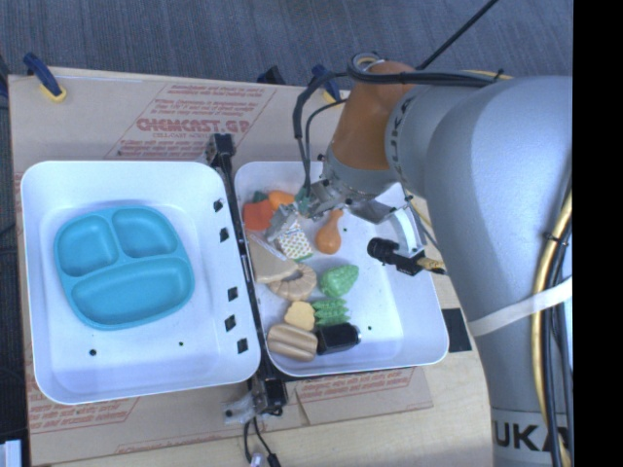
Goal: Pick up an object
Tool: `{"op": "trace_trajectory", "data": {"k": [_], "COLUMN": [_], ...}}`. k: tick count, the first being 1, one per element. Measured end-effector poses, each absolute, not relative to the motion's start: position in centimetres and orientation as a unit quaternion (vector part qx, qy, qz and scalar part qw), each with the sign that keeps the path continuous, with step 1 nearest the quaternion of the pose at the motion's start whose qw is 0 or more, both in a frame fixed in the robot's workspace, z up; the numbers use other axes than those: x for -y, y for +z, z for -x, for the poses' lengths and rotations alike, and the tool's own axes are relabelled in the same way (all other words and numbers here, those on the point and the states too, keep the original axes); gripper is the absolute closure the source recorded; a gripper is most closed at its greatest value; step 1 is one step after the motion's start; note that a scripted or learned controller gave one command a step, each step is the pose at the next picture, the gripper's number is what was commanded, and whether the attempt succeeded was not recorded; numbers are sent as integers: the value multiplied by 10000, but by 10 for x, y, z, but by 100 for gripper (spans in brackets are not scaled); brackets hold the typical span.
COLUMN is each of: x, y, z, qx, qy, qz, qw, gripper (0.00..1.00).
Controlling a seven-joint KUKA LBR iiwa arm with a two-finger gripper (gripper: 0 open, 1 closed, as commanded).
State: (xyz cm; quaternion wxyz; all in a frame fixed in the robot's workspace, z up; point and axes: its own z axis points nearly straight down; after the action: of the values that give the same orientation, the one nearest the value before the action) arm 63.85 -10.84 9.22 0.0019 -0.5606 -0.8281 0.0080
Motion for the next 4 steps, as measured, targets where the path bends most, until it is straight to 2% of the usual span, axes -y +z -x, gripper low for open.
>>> {"op": "trace_trajectory", "data": {"k": [1,2,3,4], "x": [112,92,92,108], "y": [93,92,92,93], "z": [-641,-625,-588,-583], "qx": [9541,9505,9904,9990], "qy": [27,15,10,58], "qz": [2996,3107,1384,-441], "qw": [34,2,4,-11], "gripper": [0,0,0,0]}}
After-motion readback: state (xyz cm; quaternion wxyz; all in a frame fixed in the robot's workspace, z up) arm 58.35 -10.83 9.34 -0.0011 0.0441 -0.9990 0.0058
